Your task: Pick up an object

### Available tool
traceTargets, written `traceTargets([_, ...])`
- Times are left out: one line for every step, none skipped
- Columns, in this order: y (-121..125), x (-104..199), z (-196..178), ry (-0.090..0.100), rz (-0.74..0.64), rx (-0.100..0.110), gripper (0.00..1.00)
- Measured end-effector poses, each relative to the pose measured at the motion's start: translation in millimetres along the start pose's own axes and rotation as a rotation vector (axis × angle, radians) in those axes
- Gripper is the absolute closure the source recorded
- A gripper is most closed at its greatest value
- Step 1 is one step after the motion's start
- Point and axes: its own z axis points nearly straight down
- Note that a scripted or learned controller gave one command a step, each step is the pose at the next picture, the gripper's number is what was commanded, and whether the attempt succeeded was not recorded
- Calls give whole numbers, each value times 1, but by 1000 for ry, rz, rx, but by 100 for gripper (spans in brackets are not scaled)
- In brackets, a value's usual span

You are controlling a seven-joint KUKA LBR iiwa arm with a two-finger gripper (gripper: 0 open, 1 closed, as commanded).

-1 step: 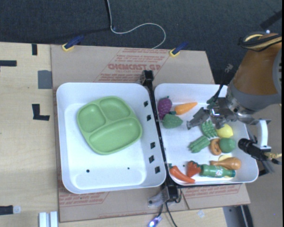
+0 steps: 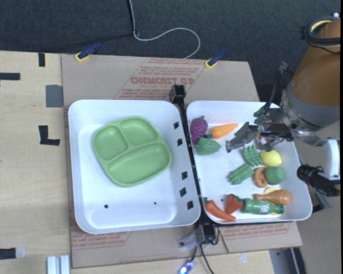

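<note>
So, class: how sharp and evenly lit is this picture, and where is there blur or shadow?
Camera view: lighting is soft and even, with no hard glare on the white bins; the green plate casts a faint shadow; the toy food is slightly soft; the gripper looks blurred.

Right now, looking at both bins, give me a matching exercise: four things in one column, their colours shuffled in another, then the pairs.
Things:
1. plate
2. grapes
3. carrot
4. lemon

Colours:
A. orange
B. yellow
C. green
D. purple

Pairs: 1-C, 2-D, 3-A, 4-B
</note>
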Motion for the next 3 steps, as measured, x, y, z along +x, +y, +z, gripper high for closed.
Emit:
traceTargets([1,-2,-4,-2,4,9,100])
traceTargets([1,65,-34,-1,1,6,100])
traceTargets([2,129,-63,-1,-1,6,100])
